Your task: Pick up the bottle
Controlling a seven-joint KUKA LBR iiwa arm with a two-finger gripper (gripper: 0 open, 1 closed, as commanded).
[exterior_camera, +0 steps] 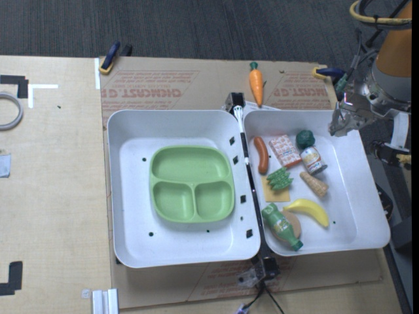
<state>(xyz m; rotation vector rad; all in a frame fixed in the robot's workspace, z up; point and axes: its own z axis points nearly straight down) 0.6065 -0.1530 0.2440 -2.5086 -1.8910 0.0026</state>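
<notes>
A green bottle (281, 226) lies on its side in the near left corner of the right bin (357, 195), its cap pointing toward the bin's front. My gripper (341, 124) hangs at the right bin's far right rim, well away from the bottle, with nothing visible between its fingers. The arm with its orange band (395, 51) rises behind it at the view's right edge.
The right bin also holds a sausage (262, 154), a red-and-white packet (284, 150), a dark green vegetable (305, 139), a can (312, 159), a leafy green (280, 179), a corn cob (314, 184) and a banana (309, 210). The left bin holds a green divided plate (193, 184). A carrot (255, 82) lies behind the bins.
</notes>
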